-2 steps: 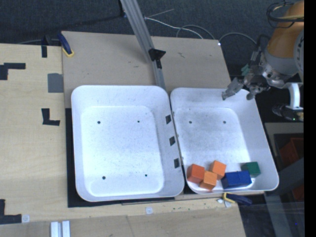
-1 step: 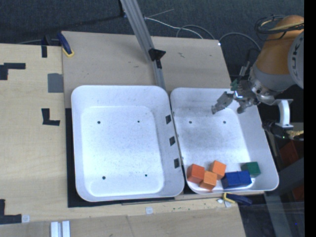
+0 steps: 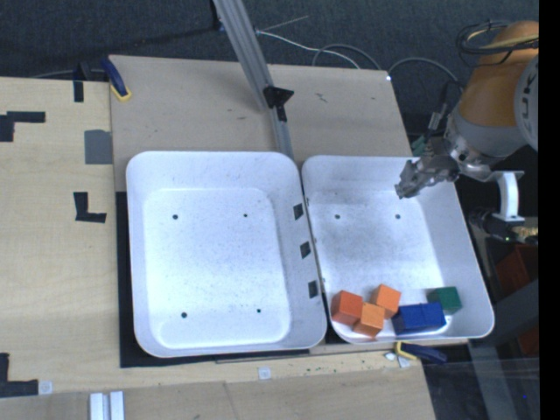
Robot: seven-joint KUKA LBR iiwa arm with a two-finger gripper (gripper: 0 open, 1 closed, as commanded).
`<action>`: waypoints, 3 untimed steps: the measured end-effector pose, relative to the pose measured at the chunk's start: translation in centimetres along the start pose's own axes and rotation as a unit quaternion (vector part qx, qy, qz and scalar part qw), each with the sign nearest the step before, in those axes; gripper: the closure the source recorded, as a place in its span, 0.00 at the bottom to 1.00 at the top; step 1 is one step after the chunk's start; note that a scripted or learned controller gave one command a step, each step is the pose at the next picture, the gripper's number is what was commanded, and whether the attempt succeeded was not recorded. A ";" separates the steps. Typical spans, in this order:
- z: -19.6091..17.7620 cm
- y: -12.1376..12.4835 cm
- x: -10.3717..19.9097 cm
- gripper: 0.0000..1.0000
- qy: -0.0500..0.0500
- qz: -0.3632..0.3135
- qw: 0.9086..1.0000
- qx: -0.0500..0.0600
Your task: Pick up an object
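Note:
Several small blocks lie along the near edge of the right bin (image 3: 385, 226). Three orange blocks (image 3: 366, 308) cluster together, with a blue block (image 3: 418, 318) to their right and a green block (image 3: 448, 298) beside that. My gripper (image 3: 411, 183) hangs over the far right part of the right bin, well away from the blocks. Its dark fingers point down and left, and nothing shows between them.
The left bin (image 3: 214, 248) sits beside the right one, joined by dark clips along the shared rim. A slanted metal pole (image 3: 249, 55) rises behind the bins. Cables lie on the bench at the back right.

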State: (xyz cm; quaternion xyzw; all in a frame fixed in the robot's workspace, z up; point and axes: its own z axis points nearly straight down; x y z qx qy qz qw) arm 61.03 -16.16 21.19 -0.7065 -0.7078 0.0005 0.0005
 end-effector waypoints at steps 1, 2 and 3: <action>-5.4 1.5 7.6 1.00 0.001 -0.004 1.000 -0.003; -4.5 -0.6 6.1 1.00 0.000 0.001 1.000 0.001; -4.2 -10.0 3.0 1.00 0.000 0.003 1.000 0.002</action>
